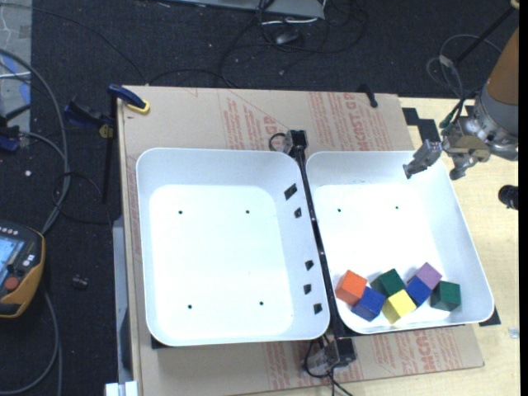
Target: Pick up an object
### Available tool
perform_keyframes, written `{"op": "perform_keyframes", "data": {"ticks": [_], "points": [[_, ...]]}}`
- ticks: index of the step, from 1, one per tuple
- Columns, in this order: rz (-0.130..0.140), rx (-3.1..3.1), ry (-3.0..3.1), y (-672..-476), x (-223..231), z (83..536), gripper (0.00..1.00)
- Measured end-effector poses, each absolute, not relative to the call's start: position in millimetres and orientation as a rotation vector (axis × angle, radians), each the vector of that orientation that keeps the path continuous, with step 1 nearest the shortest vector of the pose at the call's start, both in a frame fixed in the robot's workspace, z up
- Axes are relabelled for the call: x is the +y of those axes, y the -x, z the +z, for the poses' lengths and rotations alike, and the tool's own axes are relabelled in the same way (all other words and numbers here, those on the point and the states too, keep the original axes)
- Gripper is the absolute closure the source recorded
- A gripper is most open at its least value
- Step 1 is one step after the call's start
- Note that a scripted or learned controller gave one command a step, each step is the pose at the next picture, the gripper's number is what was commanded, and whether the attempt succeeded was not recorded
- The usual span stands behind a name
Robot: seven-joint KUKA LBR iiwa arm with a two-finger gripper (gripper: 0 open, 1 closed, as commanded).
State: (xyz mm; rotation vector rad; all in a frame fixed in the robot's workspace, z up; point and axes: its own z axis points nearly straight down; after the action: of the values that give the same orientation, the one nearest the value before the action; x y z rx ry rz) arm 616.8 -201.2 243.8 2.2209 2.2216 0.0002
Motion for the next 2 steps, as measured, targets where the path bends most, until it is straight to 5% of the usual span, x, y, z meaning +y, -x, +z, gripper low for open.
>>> {"op": "perform_keyframes", "data": {"ticks": [2], "points": [[-0.004,2.225,-2.224,-616.9,-204.7,139.2,0.00]]}}
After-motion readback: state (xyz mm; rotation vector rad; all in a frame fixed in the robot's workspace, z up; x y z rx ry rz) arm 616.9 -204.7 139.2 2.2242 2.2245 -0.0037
